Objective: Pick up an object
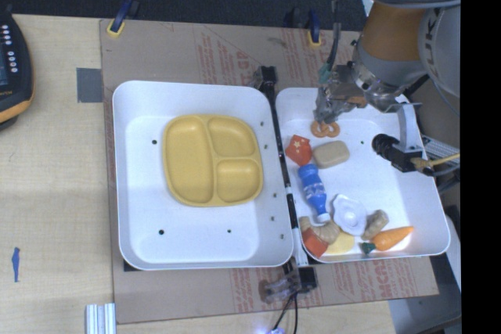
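Two white bins (133, 168) — one yellow tray (211, 159), one blue bottle (312, 191), one carrot (391, 238)

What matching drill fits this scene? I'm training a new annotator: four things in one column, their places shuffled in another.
Things:
1. yellow tray
2. carrot
3. blue bottle
4. pretzel

Places:
A. right bin's near right corner
B. under the gripper, at the right bin's far end
C. middle of the left bin
D. along the right bin's left side, near the divider

Pairs: 1-C, 2-A, 3-D, 4-B
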You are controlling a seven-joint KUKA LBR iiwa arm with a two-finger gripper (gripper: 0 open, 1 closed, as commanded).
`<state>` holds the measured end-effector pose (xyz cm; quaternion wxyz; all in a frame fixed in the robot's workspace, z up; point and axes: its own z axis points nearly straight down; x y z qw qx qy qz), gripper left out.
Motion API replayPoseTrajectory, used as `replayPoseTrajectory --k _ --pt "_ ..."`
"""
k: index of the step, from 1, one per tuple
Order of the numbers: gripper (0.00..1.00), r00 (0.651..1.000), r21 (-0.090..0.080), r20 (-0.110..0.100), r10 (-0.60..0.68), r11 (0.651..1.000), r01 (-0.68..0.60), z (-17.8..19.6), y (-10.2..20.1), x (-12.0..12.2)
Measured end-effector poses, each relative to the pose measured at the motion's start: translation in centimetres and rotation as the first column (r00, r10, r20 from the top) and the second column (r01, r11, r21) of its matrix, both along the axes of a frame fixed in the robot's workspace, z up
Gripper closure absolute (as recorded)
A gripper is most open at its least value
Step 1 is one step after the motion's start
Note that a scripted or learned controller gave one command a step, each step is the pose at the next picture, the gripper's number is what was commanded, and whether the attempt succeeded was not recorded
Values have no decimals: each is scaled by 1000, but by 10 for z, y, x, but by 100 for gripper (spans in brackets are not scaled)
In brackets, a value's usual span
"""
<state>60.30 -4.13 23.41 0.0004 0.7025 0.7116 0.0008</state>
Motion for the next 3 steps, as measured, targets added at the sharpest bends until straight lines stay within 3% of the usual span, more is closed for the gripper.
replayPoseTrajectory --k 1,2,3 --pt "100 1000 -3 -10 -15 1000 15 2 -63 -68" --pt "100 1000 -2 8 -3 1000 3 50 -21 38" --pt "100 1000 1 -20 -10 1000 10 -37 -18 -48"
